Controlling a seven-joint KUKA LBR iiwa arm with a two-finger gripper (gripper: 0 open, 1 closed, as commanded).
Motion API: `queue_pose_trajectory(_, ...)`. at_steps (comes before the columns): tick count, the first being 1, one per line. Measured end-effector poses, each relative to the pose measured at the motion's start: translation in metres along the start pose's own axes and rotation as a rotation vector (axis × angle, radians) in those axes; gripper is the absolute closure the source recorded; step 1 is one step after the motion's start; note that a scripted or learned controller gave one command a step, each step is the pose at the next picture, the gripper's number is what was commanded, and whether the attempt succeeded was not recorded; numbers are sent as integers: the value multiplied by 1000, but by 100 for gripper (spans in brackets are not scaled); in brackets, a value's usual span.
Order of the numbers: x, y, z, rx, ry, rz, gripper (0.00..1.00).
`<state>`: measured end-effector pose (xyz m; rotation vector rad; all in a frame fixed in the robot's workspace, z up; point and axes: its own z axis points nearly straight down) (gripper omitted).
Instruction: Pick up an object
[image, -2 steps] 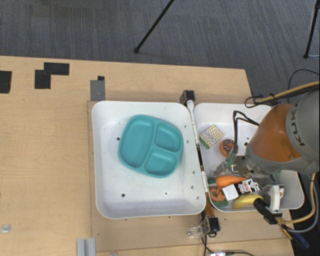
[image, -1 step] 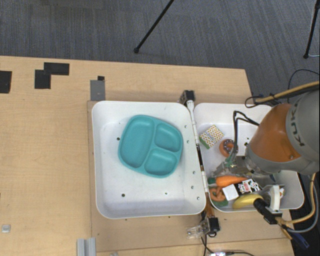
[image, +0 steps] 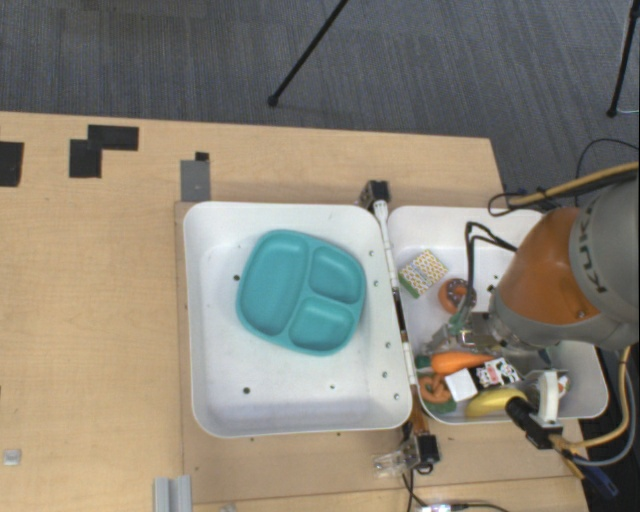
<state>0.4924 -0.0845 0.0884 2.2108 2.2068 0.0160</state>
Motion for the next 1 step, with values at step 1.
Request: queue_pose_trajectory(1, 0, 0, 0, 0, 1, 0, 0)
